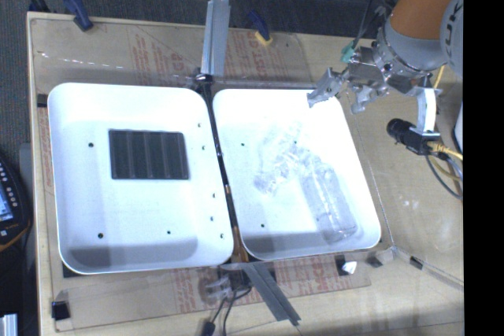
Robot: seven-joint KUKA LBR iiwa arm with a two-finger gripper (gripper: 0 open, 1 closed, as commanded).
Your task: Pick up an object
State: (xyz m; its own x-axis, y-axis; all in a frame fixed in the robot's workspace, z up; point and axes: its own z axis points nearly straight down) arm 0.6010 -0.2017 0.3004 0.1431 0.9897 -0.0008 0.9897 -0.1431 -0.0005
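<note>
Arm (421, 4): reaches in from the right, grey with an orange band, over the bench's upper right corner.
Gripper (337, 90): hovers over the top right rim of the right bin; one finger (321, 94) points left over the rim, another part sits just right of it.
Jaws: they appear spread apart, with nothing between them.
Right bin (236, 114): white and shallow, holding clear plastic items.
Bottle (331, 204): clear, lying on its side in the lower right part of the right bin, slanted from upper left to lower right.
Wrapper (279, 157): crumpled clear plastic near the bin's middle, just up and left of the bottle; I cannot tell whether they touch.
Left bin (71, 114): white, just beside the right bin.
Tray (148, 155): dark ribbed rectangle lying flat in the left bin's upper middle.
Clamps (77, 10): blue, on the bench's far edge.
Gripper to bottle: well apart.
</note>
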